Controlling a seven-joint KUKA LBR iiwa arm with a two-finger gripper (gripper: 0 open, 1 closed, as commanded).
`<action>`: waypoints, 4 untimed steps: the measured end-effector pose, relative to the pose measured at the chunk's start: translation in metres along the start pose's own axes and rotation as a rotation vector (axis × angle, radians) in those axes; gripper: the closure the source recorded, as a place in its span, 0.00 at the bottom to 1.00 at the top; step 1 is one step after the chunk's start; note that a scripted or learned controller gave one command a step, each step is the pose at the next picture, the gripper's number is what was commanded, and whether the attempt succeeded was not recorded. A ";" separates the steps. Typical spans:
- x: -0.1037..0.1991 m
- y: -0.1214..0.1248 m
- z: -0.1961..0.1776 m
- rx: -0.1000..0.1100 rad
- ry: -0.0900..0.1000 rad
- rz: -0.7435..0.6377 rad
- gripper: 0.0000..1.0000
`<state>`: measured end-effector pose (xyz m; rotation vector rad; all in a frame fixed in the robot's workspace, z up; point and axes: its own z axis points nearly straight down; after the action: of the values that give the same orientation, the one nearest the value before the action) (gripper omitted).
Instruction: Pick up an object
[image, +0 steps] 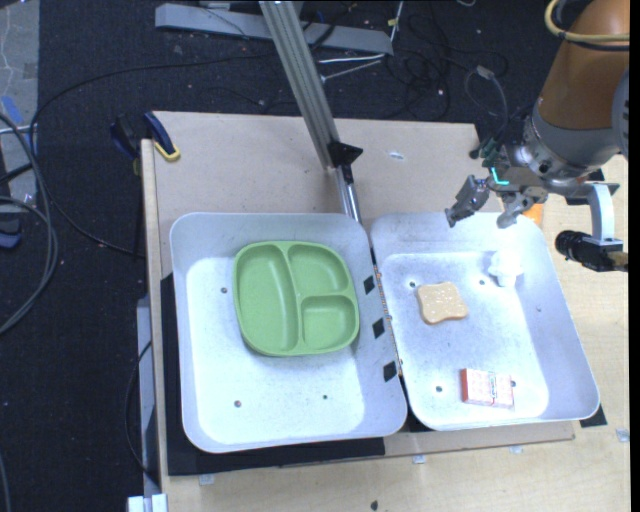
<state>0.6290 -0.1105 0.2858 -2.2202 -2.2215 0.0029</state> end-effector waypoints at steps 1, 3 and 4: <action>0.000 0.000 -0.001 -0.002 0.000 0.000 0.00; -0.007 0.007 0.094 0.002 0.000 0.002 0.00; -0.011 0.010 0.140 0.002 0.000 0.002 0.00</action>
<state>0.6390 -0.1218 0.1460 -2.2217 -2.2182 0.0049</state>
